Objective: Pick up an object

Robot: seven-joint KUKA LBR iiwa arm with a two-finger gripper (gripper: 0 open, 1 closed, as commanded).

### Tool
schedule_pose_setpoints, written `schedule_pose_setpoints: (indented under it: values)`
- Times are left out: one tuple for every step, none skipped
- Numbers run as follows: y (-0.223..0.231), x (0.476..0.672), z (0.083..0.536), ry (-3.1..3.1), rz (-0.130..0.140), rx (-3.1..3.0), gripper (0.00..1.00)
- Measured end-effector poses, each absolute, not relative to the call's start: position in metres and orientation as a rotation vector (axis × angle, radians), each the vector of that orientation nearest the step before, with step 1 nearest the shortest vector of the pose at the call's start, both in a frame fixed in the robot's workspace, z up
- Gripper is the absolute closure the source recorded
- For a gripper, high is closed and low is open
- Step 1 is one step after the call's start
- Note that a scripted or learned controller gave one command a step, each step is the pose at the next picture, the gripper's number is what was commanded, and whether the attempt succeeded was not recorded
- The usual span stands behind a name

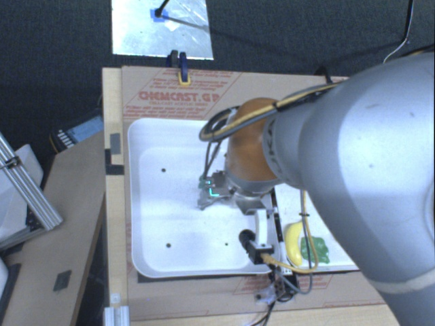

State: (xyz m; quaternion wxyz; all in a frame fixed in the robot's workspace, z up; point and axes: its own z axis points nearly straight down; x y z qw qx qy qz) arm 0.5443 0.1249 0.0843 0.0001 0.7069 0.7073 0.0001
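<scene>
Grey arm (pixel 360 161) over left bin (pixel 156 202)

Left bin (pixel 153 182) floor lies open — the arm (pixel 353 161) overhangs the right bin's yellow object (pixel 293 244).

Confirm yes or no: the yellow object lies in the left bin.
No. The yellow object lies in the right bin, beside a green object, under the arm.

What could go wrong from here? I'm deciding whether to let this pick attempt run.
1. The gripper sits over bare floor of the left bin, so it may close on nothing.
2. The yellow object and green object lie in the right bin, partly hidden beneath the arm.
</scene>
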Motion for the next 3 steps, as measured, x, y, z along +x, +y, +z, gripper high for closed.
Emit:
schedule_pose_setpoints:
  values:
    - [0.205,0.483,0.109,2.237,0.000,2.213,0.00]
    - [0.236,0.517,0.087,2.228,0.004,2.215,0.00]
    - [0.233,0.654,0.170,2.216,0.026,2.210,0.00]
